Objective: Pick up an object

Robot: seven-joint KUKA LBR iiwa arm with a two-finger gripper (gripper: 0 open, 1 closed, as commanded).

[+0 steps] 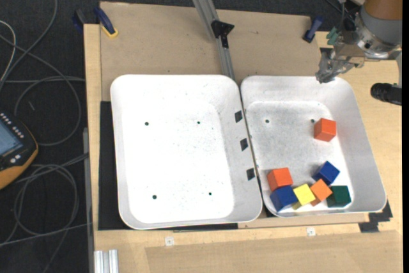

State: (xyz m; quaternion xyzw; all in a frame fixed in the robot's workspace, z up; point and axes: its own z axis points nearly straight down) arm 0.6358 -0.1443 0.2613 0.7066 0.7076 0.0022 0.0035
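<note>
Two white bins sit side by side on your bench; the right bin [358, 112] holds coloured blocks [305, 185]. Your gripper [324, 75] hangs over its far rim, and whether its jaws are apart or together cannot be told.

Robotics lab: clamped plywood bench [192, 35], loose floor cables [38, 73], teach pendant [13, 144].

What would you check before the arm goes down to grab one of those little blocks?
1. Hand carrying nothing: ok, no block at its tip.
2. Hand over the right bin: ok, at its far rim.
3. A block standing alone: ok, the orange block sits apart from the rest.
4. Room around the other blocks: not ok, the yellow block is packed among neighbours in the near corner.
5. Fingers spread wide enough: cannot tell.
</note>
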